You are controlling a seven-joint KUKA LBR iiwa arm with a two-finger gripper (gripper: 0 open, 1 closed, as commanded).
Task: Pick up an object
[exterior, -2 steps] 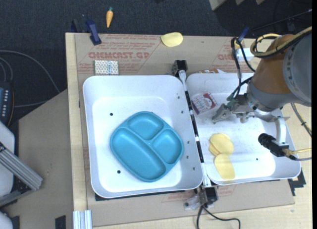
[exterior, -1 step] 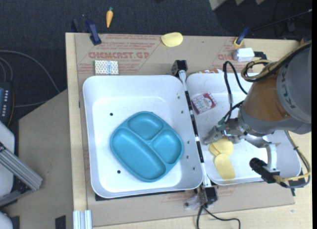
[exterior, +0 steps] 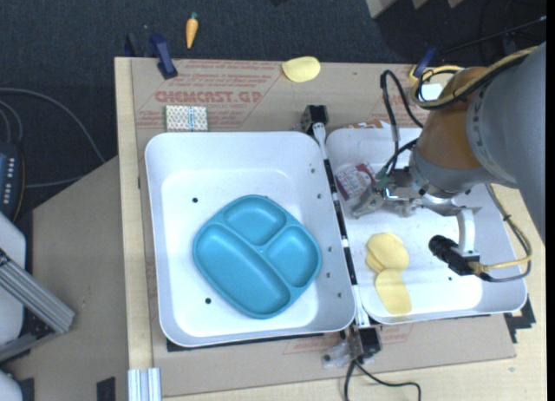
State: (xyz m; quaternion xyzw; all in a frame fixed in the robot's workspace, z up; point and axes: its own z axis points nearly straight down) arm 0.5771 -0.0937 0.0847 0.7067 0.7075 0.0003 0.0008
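My gripper (exterior: 382, 196) is low in the right bin (exterior: 451, 299), near its left wall, with the grey arm and its orange band coming in from the right. Just left of the gripper lies a crumpled clear packet with red print (exterior: 351, 180); whether they touch is unclear. Two pale yellow pieces lie in front of it: a rounded one (exterior: 387, 252) and a flatter one (exterior: 395, 292). A blue divided plate (exterior: 255, 254) lies in the left bin (exterior: 173, 161).
On the bench behind the bins lie a yellow lump (exterior: 301, 69), a small patterned packet (exterior: 186, 117) and a blue clip (exterior: 161, 55). A black clamp (exterior: 314, 116) sits where the bins meet. An orange carrot-shaped toy (exterior: 192, 30) lies beyond the bench.
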